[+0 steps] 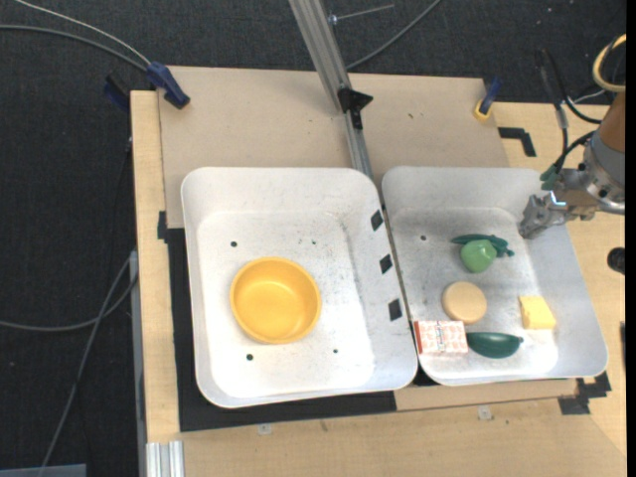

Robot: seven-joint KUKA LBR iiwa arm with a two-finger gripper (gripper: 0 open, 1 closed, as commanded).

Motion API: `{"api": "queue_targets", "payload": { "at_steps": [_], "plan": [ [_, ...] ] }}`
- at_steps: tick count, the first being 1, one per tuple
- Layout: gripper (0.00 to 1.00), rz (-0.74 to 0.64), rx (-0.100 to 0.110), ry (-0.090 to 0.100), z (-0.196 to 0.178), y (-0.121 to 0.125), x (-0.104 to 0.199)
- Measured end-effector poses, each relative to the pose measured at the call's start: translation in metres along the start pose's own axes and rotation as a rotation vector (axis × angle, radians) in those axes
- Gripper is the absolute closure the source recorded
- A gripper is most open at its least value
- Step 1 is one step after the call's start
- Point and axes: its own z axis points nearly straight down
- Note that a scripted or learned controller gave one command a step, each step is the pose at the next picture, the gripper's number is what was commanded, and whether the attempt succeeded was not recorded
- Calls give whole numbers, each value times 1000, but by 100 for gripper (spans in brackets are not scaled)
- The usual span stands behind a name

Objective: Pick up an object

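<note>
The right bin (437, 199) holds a green round fruit with dark leaves (479, 253), a tan disc (464, 302), a yellow block (538, 313), a dark green oblong piece (494, 344) and a small red-and-white packet (440, 338). A yellow bowl (275, 299) sits in the left bin (268, 202). My gripper (534, 217) hangs over the right bin's upper right part, right of the green fruit and apart from it. Nothing shows between its fingers.
A metal pole (323, 43) slants in from the top toward the gap between the bins. Blue and yellow clamps (169, 84) grip the bench's back corners. Cables trail over the dark floor at left and top.
</note>
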Motion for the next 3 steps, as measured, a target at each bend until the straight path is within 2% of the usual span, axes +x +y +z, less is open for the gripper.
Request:
{"api": "queue_targets", "payload": {
  "at_steps": [1,2,3],
  "plan": [
    [100,-7,-13,-2,-17,13,54],
    [100,-7,-15,-3,-26,31,102],
    [100,-7,-9,-2,-19,40,161]
  ]
}}
